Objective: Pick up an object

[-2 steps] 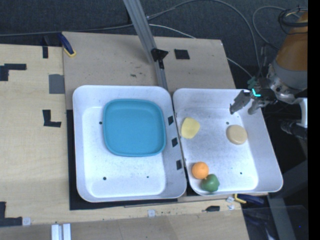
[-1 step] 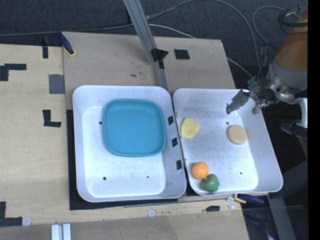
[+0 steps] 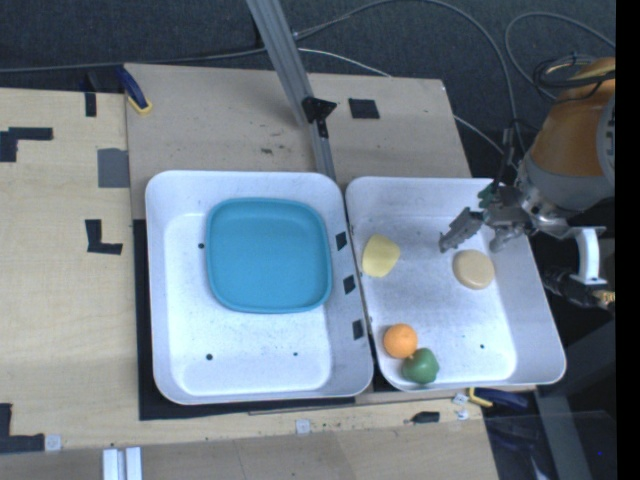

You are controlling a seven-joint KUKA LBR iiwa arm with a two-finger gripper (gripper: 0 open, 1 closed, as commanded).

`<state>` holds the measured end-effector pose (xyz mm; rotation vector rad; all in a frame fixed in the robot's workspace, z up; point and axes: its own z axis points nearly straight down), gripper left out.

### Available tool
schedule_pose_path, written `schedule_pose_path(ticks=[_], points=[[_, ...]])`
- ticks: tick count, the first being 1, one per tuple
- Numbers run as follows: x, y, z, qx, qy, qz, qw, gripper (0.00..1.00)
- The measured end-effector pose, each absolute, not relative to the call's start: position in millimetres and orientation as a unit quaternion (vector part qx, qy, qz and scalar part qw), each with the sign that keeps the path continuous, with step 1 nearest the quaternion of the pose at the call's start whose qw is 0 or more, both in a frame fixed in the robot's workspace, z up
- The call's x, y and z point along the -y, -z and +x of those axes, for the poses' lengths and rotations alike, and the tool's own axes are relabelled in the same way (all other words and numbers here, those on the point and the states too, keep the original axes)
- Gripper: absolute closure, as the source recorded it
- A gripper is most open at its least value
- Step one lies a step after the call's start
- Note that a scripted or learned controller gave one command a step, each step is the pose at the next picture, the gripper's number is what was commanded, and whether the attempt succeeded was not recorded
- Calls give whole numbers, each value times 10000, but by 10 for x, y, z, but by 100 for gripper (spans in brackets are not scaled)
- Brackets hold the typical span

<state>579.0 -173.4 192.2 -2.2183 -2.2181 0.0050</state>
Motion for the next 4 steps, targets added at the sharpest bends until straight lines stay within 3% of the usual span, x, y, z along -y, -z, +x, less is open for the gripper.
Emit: schedule_pose_path(ticks=[2, 3, 4], points=[[1730, -972, 5862, 7072, 2, -7070, -17, 0], [1733, -1099, 5874, 7073, 13, -7069, -34, 100], [1699, -1549, 5949, 7074, 9, -7068, -13, 100]])
